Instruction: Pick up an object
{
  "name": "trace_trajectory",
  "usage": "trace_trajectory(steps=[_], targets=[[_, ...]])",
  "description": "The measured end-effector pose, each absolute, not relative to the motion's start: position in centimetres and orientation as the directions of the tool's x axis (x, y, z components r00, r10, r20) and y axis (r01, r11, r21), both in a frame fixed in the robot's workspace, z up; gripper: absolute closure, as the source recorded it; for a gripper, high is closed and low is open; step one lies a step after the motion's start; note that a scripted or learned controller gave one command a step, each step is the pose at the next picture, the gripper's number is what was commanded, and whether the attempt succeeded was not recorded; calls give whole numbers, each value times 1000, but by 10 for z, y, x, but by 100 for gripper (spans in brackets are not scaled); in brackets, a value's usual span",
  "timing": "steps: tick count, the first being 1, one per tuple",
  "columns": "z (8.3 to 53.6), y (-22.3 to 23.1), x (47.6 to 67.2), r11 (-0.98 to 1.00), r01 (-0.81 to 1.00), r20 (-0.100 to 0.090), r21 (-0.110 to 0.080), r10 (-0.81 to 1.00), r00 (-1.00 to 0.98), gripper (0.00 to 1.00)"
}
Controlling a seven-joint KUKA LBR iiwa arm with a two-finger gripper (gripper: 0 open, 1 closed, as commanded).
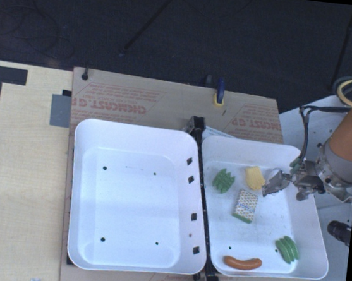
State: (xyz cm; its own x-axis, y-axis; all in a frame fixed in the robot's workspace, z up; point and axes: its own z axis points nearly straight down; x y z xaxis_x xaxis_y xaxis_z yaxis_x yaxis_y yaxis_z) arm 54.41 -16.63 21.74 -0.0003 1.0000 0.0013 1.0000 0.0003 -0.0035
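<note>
While your arm (pixel 348 142) reaches in from the right, look at the two white bins sitting side by side on the bench. Your left bin (pixel 91 158) shows you its bare white floor with a few small dark dots. Your right bin (pixel 316 265) carries everything you could pick: five objects in all. Count them with me. One yellow block (pixel 255 177) near the upper middle, one green leafy piece (pixel 223 181) just to its left, one patterned sponge-like pad (pixel 246 205) lying tilted below the yellow block, one green pepper-like piece (pixel 287 248) toward the lower right corner, and one orange-red sausage (pixel 242 262) along the bottom wall. So that's two green items, and one each of yellow, patterned and orange-red.

Your gripper (pixel 273 182) hovers over the right bin's upper right part, just beside the yellow block, its fingers slightly apart with nothing between them. All five objects lie on the bin floor, apart from one another
</note>
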Motion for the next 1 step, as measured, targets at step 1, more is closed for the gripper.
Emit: trace_trajectory(steps=[1], targets=[[132, -145, 471, -1, 1000, 6, -16, 1000, 1, 0]])
